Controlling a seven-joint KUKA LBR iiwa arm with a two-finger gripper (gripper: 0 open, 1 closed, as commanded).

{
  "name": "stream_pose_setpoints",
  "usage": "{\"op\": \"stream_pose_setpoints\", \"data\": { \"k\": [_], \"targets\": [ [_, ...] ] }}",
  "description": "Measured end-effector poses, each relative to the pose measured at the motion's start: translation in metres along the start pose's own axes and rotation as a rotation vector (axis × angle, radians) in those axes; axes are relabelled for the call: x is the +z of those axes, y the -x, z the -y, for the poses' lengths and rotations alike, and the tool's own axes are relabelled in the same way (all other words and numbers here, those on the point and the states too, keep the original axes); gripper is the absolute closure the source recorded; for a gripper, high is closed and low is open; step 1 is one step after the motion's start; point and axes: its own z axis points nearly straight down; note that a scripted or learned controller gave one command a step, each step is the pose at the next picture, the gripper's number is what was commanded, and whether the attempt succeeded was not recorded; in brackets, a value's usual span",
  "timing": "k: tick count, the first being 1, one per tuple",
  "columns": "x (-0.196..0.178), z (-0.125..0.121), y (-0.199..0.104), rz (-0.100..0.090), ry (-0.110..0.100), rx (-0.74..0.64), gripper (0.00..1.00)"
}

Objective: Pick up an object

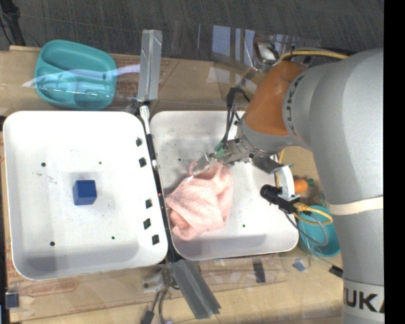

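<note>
A crumpled pink cloth (199,201) lies in the right bin (256,238), toward its left side. My gripper (214,158) reaches in from the right and sits at the cloth's upper edge, touching or nearly touching the fabric. The fingers are small and partly merged with the cloth. A blue cube (85,192) rests in the left bin (27,133), left of its middle, far from the gripper.
A teal plastic container (74,74) sits on the bench behind the left bin. The grey arm with its orange band (273,100) covers the right bin's right side. Cables and a teal object (317,231) lie right of that bin.
</note>
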Motion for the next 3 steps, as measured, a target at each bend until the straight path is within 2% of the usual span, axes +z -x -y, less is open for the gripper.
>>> {"op": "stream_pose_setpoints", "data": {
  "k": [1, 2, 3],
  "targets": [
    [-0.009, 0.000, 0.000, 0.000, 0.000, -0.003, 1.00],
    [-0.010, 0.000, 0.000, 0.000, 0.000, -0.003, 0.00],
    [0.010, 0.001, -0.001, -0.001, -0.003, -0.001, 0.00]
  ]
}}
